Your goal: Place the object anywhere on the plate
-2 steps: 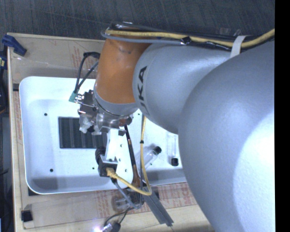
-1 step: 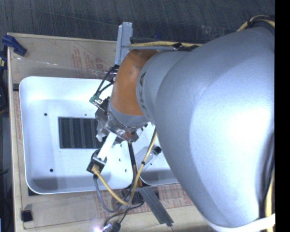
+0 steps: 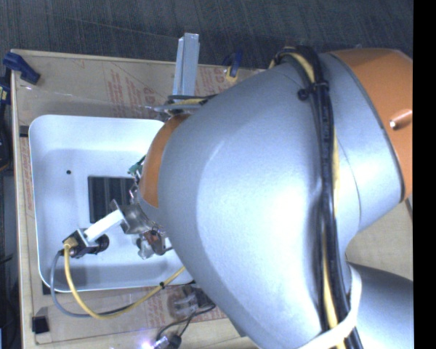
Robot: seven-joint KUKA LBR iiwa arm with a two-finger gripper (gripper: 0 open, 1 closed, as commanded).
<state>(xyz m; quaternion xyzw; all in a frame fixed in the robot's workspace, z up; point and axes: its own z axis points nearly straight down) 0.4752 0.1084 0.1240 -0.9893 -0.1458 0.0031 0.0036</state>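
Most of the view is taken up by the grey arm (image 3: 276,195), which is seen from close above and is crossed by a black cable bundle. An orange band (image 3: 381,93) is seen at its upper right, and a second orange patch is visible lower down near the wrist. The table (image 3: 94,75) is seen to the left of and behind the arm. The left white bin (image 3: 40,195) is seen on it, and its right part is hidden by the arm.

A dark rectangular item (image 3: 102,195) with ribbed lines is seen on the bin floor, just left of the wrist. Whether it is the plate, the object or something else cannot be told, and the object's place cannot be made out.

A yellow cable (image 3: 102,313) is looped from the bin's lower left corner along the table's near edge. The hand (image 3: 147,240) is held low over the bin floor, near its lower wall; whether it is apart or together cannot be told. A white bar (image 3: 105,226) juts leftward from it and ends in a black piece (image 3: 91,244). A blue clamp (image 3: 20,65) is fixed at the table's far left corner.
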